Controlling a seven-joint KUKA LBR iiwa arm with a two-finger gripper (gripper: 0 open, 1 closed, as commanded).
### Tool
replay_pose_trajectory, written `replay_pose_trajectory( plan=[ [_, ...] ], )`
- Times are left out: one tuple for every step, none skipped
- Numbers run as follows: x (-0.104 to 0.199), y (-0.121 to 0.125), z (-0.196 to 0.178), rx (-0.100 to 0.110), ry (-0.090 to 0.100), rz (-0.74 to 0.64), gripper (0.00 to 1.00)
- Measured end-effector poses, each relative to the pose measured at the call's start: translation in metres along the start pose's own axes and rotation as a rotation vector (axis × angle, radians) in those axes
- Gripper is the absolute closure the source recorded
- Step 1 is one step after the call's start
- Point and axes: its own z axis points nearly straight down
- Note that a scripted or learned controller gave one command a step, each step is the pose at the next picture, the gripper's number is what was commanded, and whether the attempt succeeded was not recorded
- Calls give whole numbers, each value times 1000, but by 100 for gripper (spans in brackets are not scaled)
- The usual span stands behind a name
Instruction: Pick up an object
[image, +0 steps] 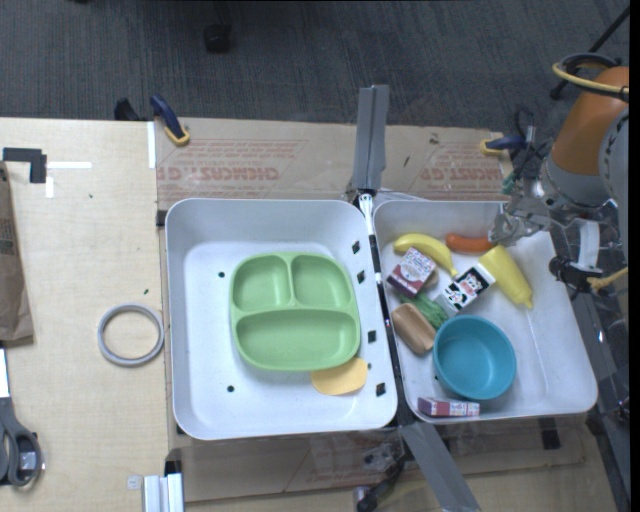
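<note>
Nearest the lens, a small maroon-and-white carton (449, 407) lies flat just below the round teal plastic bowl (475, 357). My gripper (512, 222) hangs over the right white bin (565, 330), above the bowl, beside a small orange carrot-shaped toy (467, 242); I cannot tell how it is set. My likeliest target, the yellow plastic banana (422, 246), lies above and left of the bowl. It looks light, stiff and slick; I would grip across its middle.

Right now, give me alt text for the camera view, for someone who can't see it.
The gripper hangs over the right bin's far edge near a carrot, banana and blue bowl. The left bin holds a green divided plate.
</note>
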Motion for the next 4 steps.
replay_pose_trajectory(
  plan=[
    [2,0,0,1,3,-1,0],
    [3,-17,17,12,1,-43,0],
    [0,-17,8,12,-3,-42,100],
    [72,-53,-95,15,-3,-90,100]
  ],
)
